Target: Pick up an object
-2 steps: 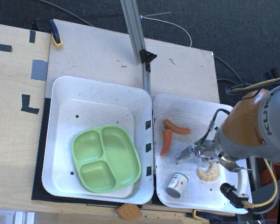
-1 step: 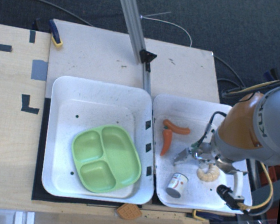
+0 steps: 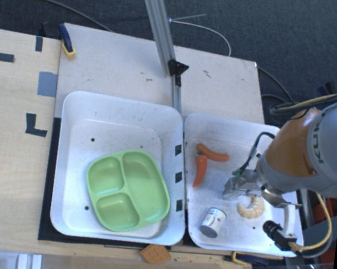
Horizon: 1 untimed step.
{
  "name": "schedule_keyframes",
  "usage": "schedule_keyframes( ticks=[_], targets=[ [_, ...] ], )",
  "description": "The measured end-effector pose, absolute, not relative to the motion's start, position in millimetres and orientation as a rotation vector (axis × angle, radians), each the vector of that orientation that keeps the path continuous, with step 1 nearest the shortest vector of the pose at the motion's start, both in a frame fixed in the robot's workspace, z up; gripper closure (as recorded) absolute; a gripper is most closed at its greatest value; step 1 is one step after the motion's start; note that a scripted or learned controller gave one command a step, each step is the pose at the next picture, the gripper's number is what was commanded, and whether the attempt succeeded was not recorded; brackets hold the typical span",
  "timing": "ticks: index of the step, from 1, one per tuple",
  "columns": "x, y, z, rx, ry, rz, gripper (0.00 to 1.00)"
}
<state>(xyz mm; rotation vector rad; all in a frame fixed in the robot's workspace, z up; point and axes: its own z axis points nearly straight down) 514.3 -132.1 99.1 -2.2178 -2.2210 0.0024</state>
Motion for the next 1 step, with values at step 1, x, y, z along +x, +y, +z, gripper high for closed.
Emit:
schedule_keyframes(
  ticks=[1],
  targets=[
    [515.5, -128.1, 161.4, -2.221, -2.226, -0.003, 1.0]
  ],
)
